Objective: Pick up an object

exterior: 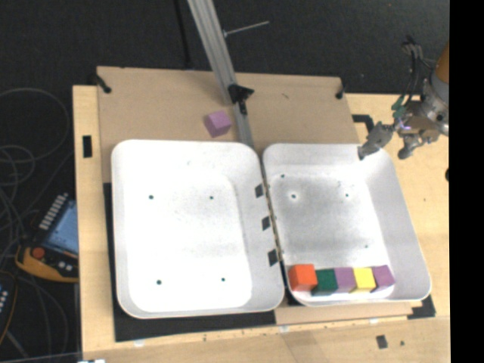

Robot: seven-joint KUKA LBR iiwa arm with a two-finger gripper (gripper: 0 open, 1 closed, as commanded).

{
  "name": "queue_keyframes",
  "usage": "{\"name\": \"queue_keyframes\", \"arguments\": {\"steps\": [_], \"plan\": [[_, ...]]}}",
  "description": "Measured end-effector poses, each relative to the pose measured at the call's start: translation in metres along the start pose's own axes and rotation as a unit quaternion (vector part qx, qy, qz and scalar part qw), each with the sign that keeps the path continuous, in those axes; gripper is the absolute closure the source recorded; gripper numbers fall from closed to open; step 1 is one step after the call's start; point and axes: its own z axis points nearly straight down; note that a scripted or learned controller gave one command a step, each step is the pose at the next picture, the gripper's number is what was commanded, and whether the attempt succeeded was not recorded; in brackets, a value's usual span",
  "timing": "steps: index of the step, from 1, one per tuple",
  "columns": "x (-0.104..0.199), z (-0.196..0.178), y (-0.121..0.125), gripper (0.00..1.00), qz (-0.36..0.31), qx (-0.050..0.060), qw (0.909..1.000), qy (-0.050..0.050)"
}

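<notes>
Dark floor surrounds the worktop (318, 339), with loose cables trailing off its left side and a handheld pendant (53, 240) lying among them. On the worktop I see two white bins side by side: the left bin (121, 203) and the right bin (401, 218), touching along their shared edge. I take the right bin as my landmark.

Along its near wall sits a row of five blocks, each touching the next: an orange block (303, 276) at the left end, then a green block (326, 280), a lilac block (345, 278), a yellow block (365, 278) and a purple block (383, 275) at the right end. Another block, a stray purple block (218, 122), lies on the brown board beyond the bins, up and left of the right bin's far left corner. A grey metal post (215, 44) slants away from that same corner.

The gripper (387, 144) hangs over the right bin's far right corner, well apart from the row of blocks. Its jaws are spread wide, and I see nothing between them.
</notes>
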Motion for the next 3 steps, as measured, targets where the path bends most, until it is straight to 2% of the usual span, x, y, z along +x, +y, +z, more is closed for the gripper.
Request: {"name": "queue_keyframes", "arguments": {"steps": [1,2,3], "plan": [[0.023,-0.011,0.008,0.0,0.001,-0.001,1.0,0.001],[0.02,-0.022,0.008,1.0,0.0,-0.002,1.0,0.0],[0.085,0.077,0.017,1.0,0.0,0.003,1.0,0.003]]}}
